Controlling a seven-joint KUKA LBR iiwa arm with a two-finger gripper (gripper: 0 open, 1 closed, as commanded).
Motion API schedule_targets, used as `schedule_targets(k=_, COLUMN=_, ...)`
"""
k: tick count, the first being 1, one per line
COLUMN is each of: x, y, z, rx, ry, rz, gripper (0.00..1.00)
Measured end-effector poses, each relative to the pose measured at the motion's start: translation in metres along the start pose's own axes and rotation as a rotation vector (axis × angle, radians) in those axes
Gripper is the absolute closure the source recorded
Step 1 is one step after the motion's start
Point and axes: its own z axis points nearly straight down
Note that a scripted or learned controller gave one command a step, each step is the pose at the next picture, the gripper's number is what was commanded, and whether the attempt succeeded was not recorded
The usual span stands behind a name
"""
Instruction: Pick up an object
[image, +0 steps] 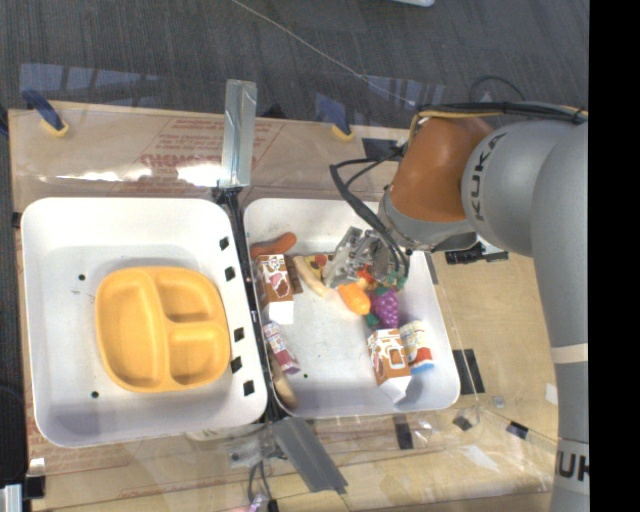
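My gripper (356, 264) reaches down into the right bin (330, 390), over a cluster of toy food near the bin's upper middle. Just below it lie an orange toy carrot (353, 298), a purple grape bunch (386, 308) and a pale banana-like piece (310, 280). A sausage (274, 244) lies at the bin's upper left, a brown-and-white carton (273, 277) under it. Another carton (391, 355) rests at the lower right beside a red and blue item (420, 355). The arm hides the fingertips.
The left bin (60, 230) holds a yellow divided plate (160, 326). A small packet (280, 348) and a brown item (286, 387) lie along the right bin's left wall. Cables loop above the wrist (350, 175). A metal clamp (238, 130) stands between the bins.
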Motion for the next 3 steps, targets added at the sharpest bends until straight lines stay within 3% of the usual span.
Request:
schedule_targets(k=1, x=0.077, y=-0.003, z=-0.147, rx=0.004, ry=0.015, rz=0.285, gripper=1.00)
schedule_targets(k=2, x=0.078, y=-0.002, z=-0.143, rx=0.006, ry=0.022, rz=0.284, gripper=0.00)
schedule_targets(k=3, x=0.028, y=0.023, z=-0.044, rx=0.005, ry=0.034, rz=0.138, gripper=0.00)
